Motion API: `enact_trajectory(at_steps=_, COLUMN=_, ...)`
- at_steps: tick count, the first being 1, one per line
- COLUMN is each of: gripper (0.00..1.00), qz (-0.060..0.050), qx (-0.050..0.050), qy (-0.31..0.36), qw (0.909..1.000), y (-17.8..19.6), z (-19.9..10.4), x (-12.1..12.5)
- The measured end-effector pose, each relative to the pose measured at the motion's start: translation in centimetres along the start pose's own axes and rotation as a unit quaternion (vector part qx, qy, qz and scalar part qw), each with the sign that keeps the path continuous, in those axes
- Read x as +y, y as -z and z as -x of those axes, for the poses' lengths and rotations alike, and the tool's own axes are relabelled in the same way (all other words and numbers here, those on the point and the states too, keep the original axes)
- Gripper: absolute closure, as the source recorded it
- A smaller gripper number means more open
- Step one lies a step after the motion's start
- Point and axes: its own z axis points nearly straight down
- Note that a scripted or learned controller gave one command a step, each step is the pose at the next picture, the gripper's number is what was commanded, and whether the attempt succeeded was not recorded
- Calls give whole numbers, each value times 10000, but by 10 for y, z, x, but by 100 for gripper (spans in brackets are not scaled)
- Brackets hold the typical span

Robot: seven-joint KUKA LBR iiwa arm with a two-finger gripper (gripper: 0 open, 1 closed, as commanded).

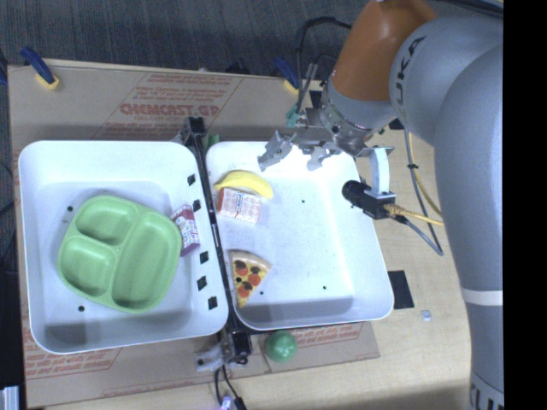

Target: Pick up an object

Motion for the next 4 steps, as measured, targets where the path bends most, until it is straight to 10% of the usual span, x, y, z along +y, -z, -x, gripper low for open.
enact_trajectory(at_steps=1, gripper=0, qz=-7, qx=-2, qy=-1, qw=10000, y=-36, z=-25, x=-51)
enact_trajectory(at_steps=2, gripper=100, qz=-4, qx=-9, qy=12, qw=10000, y=-25, z=-25, x=-50)
enact_trajectory(at_steps=3, gripper=100, qz=-9, qx=2, qy=15, qw=10000, y=-54, z=-89, x=-102)
enact_trajectory(at_steps=4, gripper=0, qz=-1, qx=-2, qy=4, qw=10000, y=-54, z=-88, x=-102)
